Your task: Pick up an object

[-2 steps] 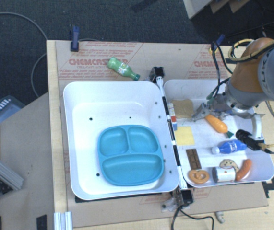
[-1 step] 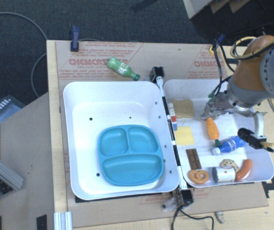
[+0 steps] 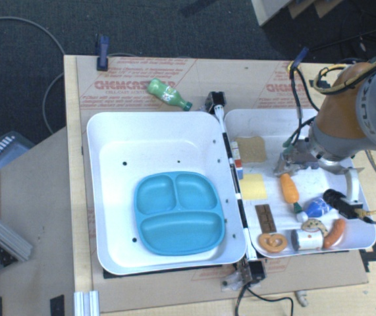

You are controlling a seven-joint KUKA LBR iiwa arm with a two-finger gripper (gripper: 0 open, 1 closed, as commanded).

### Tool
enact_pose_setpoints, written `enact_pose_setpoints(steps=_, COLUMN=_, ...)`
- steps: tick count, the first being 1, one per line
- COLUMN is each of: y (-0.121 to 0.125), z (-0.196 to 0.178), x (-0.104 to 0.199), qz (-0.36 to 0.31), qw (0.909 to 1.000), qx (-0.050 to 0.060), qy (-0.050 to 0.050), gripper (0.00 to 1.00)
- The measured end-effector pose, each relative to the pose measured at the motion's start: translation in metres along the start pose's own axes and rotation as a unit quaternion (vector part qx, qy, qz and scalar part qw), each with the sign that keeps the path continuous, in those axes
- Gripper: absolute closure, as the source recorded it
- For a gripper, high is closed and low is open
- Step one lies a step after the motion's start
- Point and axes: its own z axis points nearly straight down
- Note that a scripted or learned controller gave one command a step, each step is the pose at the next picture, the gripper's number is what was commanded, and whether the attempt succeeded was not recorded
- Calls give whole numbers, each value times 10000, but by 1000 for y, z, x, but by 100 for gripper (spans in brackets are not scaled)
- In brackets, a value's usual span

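Observation:
The right bin (image 3: 276, 120) holds several small items. Among them are a tan square (image 3: 253, 149), a yellow square (image 3: 253, 187), an orange carrot (image 3: 289, 190) and a brown bar (image 3: 265, 217). Along the bin's front lie a round pretzel-like piece (image 3: 272, 243), a white can (image 3: 309, 240) and a red sausage (image 3: 336, 233). A blue item (image 3: 317, 208) sits beside the carrot. My gripper (image 3: 292, 161) hangs low over the bin, just behind the carrot's top end and to the right of the tan square. Nothing shows in its grasp.
The left bin (image 3: 108, 150) holds a blue divided plate (image 3: 178, 212). A green bottle (image 3: 168, 93) lies on the bench behind the left bin. A black clip (image 3: 215, 100) sits where the bins meet. Cables (image 3: 299, 91) hang near the arm.

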Motion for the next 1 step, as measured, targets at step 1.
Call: enact_pose_setpoints(steps=1, y=-17, z=-101, x=77, qz=-8, qw=10000, qx=-18, qy=-3, gripper=100)
